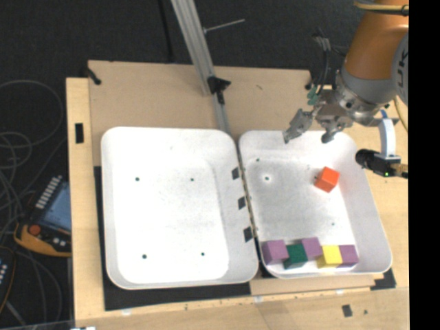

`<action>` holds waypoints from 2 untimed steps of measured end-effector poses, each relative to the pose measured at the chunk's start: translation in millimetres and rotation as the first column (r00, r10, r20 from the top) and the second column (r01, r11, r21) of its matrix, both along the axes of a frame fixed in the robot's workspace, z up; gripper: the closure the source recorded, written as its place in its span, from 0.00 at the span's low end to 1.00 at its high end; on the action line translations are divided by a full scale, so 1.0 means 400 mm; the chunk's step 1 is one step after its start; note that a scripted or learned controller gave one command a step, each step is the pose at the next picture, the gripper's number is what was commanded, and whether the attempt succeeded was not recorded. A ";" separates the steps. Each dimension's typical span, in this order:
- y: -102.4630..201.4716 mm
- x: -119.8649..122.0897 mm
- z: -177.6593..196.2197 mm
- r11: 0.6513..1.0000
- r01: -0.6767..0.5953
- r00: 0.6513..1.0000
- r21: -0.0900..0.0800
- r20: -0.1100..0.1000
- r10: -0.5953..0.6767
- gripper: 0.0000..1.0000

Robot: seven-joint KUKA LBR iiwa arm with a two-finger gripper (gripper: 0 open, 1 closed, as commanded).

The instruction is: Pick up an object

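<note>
An orange block (327, 179) lies alone in the upper right part of the right bin (289, 205). Along that bin's front wall sits a row of blocks: a purple one (275, 250), a green one (296, 255), another purple one (311, 246), a yellow one (333, 254) and a purple one (348, 253). My gripper (311, 130) hangs above the bin's far rim, up and to the left of the orange block. It is open, its two fingers spread apart with nothing between them.
The left bin (168, 205) stands beside the right one. A slanted metal pole (196, 43) rises from behind the bins. Cables and a handheld pendant (45, 215) lie off the bench at left.
</note>
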State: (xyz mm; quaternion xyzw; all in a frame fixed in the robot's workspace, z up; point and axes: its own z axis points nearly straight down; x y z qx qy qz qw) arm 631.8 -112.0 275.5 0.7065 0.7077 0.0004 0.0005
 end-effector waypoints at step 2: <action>-0.245 -0.009 -0.392 1.000 0.003 1.000 -0.003 0.001 -0.003 0.00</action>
